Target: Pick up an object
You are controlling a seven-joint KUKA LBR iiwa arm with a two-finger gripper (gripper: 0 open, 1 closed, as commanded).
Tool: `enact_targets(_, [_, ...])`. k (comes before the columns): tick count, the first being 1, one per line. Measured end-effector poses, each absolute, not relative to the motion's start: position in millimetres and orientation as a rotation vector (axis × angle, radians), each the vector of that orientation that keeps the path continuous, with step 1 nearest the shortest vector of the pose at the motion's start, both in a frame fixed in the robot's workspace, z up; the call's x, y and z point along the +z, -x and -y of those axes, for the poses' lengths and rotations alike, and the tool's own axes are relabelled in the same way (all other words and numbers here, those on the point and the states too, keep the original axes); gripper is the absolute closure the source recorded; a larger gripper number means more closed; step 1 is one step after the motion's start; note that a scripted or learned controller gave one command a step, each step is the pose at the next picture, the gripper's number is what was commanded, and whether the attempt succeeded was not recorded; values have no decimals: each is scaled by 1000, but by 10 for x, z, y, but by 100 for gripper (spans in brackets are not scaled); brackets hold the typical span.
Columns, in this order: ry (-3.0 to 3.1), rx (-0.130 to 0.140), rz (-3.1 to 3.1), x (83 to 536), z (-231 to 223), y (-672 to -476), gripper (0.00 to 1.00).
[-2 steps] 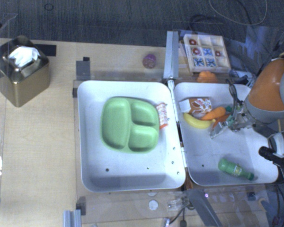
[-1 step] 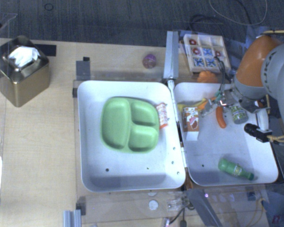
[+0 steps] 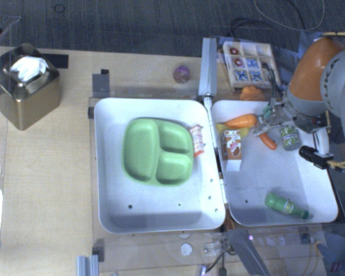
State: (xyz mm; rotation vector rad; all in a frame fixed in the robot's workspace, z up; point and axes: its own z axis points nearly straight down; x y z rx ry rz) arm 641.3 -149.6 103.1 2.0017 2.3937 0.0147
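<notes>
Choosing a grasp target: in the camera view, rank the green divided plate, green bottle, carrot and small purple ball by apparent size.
1. green divided plate
2. green bottle
3. carrot, close to the bottle, so that order is unsure
4. purple ball

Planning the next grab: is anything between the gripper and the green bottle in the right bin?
Nothing visible. The gripper is near the carrot at the bin's far end; bare white floor separates it from the green bottle.

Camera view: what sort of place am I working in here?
Probably a lab bench for robot picking trials: two white bins side by side, toy items like a green divided tray and a green bottle, loose cables behind.
</notes>
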Motion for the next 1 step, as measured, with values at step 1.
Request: enact_targets(1, [-1802,9,-2563,1876,655,-6708,100])
